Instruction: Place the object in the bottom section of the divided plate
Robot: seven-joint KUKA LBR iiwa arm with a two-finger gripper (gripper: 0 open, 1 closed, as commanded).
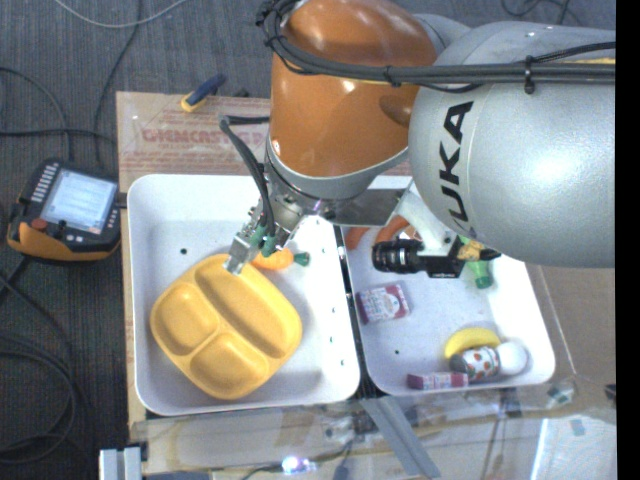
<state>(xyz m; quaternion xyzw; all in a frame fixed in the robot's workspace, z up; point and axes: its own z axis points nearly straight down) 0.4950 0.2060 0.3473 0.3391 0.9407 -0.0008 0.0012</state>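
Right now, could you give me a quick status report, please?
Gripper at yellow divided plate's top edge. Small orange object beside it, off the plate. Plate sections bare.

"UKA" lettering on grey arm (pixel 520 158)

Bright, even overhead light; glare on arm (pixel 345 43); soft shadows; sharp focus.

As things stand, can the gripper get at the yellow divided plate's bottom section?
Probably yes: the gripper hovers at the plate's upper edge, and nothing lies on the plate.
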